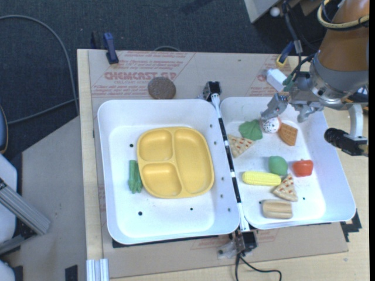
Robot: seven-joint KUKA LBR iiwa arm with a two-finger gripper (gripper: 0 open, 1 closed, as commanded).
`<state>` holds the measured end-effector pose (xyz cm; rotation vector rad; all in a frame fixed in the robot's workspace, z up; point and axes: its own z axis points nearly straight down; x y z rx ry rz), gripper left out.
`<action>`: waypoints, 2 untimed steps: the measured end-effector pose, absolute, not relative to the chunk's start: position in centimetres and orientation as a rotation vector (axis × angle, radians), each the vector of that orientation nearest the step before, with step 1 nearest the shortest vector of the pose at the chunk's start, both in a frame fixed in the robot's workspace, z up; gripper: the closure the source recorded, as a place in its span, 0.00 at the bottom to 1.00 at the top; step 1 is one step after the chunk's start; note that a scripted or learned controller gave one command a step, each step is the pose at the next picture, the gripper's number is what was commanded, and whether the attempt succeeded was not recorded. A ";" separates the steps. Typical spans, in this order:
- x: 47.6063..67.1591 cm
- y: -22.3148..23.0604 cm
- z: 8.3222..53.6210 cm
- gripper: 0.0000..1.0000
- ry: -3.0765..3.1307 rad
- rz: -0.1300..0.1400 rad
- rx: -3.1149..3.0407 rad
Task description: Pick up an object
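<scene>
My pincer (289,109) hangs over the back of the right bin (337,183), fingers spread apart, nothing between them. One finger (274,106) points down-left toward the small white ball with dots (269,125); the other sits above the orange bread-like piece (287,134). Ball lies just below the pincer, touching the green leafy toy (251,129) on its left. I can't tell if the fingertip touches the ball.

Rest of right bin: waffle wedge (239,144) near the divider, green round piece (278,165), red tomato-like toy (302,168), yellow corn cob (261,178), a second waffle-pattern wedge (286,188), tan bread roll (276,209) at the front.

Left bin (114,204): yellow three-section plate (174,161) in the middle, green pea pod (135,177) just beside its left edge on the bin floor.

On the bench (88,157) behind the left bin: brown round disc (162,88), blue clip (109,47) at the back edge.
</scene>
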<state>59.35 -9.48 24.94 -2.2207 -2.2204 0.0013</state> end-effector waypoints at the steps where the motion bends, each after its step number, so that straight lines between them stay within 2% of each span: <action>1: 53.9 -14.7 15.0 0.00 -2.219 0.002 -2.222; 2: 52.5 -13.0 8.4 0.00 -2.219 0.000 -2.222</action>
